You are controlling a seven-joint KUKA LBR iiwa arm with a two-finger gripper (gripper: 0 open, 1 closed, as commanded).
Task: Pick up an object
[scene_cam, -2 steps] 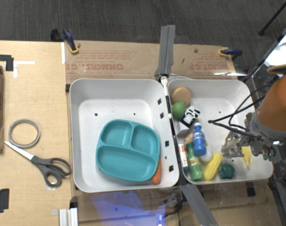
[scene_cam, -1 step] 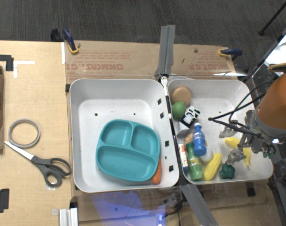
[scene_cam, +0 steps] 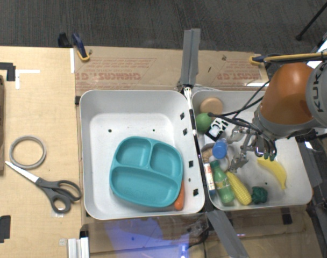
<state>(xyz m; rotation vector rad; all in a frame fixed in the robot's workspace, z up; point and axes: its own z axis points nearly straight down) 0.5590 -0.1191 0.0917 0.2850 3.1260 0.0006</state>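
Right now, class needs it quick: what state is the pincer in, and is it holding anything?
Pincer: over the right bin, above the corn and beside the banana; open or closed cannot be told, and nothing is seen held.

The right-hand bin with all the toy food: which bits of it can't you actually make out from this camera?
- Gripper: whether it grips anything; blurred against clutter, under the arm.
- Right bin's far right side: covered by the arm's orange band.
- Carrot in the left bin: mostly hidden under the teal tray.
- Green bottle label: too small to read.
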